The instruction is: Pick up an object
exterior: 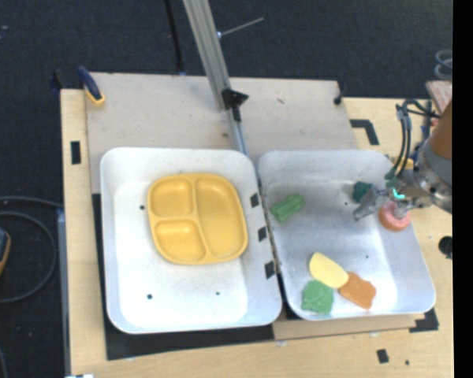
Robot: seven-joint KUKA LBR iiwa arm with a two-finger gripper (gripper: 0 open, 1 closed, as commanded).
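Note:
My gripper (381, 201) is low over the right side of the right bin (343, 168), with the arm coming in from the right edge. A salmon-pink round object (396, 218) lies right below and beside it, partly covered by the gripper. A small dark teal object (363, 189) sits just left of the gripper. Further left lies a green block (287, 206). Near the bin's front lie a yellow piece (328, 269), a green lumpy piece (318, 297) and an orange piece (358, 291), close together.
The left bin (126, 290) holds a yellow divided plate (197, 216). A metal pole (209, 46) rises behind the bins, ending at the divider between them. Cables (406, 132) hang by the arm at the right.

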